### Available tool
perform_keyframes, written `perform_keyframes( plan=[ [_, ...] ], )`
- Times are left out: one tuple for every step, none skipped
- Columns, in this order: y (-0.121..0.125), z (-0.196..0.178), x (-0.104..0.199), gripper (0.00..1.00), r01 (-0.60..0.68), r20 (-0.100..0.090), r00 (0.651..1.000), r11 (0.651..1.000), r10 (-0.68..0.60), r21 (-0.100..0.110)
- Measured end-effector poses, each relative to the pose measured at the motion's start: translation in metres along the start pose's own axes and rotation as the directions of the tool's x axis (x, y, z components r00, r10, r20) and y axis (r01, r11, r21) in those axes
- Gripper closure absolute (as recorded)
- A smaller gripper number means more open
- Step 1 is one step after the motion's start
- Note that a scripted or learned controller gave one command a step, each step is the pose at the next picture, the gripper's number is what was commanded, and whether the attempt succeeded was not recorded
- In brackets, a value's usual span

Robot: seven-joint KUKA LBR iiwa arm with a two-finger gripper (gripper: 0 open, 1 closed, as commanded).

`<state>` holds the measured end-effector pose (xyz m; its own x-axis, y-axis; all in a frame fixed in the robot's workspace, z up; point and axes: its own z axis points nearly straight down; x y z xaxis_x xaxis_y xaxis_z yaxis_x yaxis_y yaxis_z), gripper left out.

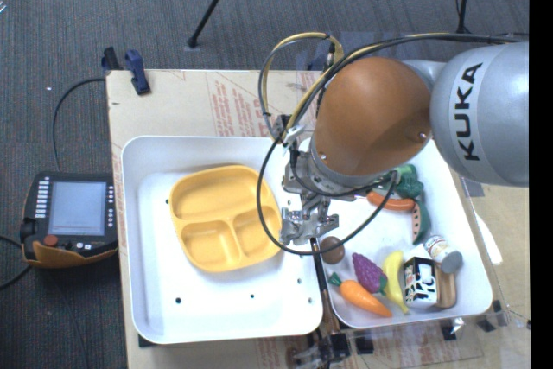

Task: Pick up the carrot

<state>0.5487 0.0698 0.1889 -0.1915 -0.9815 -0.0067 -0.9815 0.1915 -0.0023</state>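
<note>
One carrot (365, 298) low in the right bin (471, 229), lying free for grasping; jaws (304, 226) above-left near centre frame, spread or shut unclear.

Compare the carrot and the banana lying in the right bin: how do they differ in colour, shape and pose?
The carrot is orange with a green leafy end; the banana is plain yellow. The carrot is straight and tapers to a point; the banana is curved. The carrot lies slantwise near the bin's front edge, while the banana runs more front to back, beside it. Both are toy foods in the same bin, lying apart from the tool.
</note>
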Motion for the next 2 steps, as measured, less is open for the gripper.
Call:
perform_keyframes(
  plan=[
    [0.001, 0.002, 0.000, 0.00, -0.001, -0.001, 1.000, 1.000, 0.001, -0.005],
    [-0.088, 0.001, 0.068, 0.00, 0.002, -0.001, 1.000, 1.000, -0.002, 0.000]
  ],
)
